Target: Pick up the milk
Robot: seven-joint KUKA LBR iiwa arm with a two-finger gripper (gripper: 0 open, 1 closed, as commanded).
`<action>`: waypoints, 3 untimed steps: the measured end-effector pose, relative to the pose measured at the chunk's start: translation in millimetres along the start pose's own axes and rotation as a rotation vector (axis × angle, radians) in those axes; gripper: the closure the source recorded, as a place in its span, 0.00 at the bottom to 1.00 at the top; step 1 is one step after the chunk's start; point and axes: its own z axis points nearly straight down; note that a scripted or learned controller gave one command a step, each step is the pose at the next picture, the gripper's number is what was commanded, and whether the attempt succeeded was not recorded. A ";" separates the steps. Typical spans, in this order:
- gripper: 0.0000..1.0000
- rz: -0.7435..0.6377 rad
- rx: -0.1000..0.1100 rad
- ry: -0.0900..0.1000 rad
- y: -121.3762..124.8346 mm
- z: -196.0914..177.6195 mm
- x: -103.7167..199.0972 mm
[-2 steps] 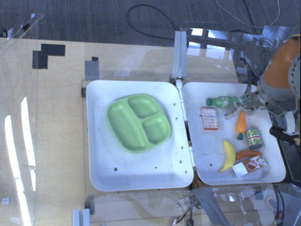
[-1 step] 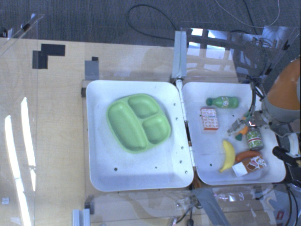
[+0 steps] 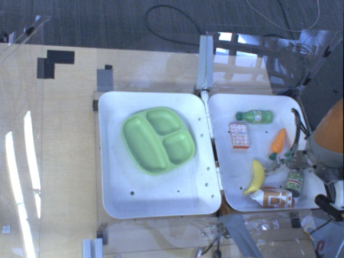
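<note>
The milk (image 3: 239, 135) is a small white and red carton lying flat in the upper middle of the right bin (image 3: 226, 160). My gripper (image 3: 286, 163) reaches in from the right edge, low over the right bin's lower right part. It hangs just below the carrot (image 3: 278, 142), right of the banana (image 3: 256, 177) and above a small green can (image 3: 294, 181). The milk lies well to its upper left, apart from it. Nothing shows as held. The orange band of the arm (image 3: 330, 129) is at the right edge.
A green bottle (image 3: 255, 116) lies at the back of the right bin. A white bottle with an orange label (image 3: 274, 198) lies along its front wall. The left bin (image 3: 113, 160) holds a green divided plate (image 3: 158, 140).
</note>
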 end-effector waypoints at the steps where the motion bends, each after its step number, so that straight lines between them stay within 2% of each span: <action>1: 0.00 0.029 0.005 -0.002 82.6 -19.3 -1.1; 2: 0.00 -0.011 0.002 -0.002 27.9 0.9 12.3; 3: 0.00 -0.046 0.006 -0.001 -2.4 -10.7 -1.4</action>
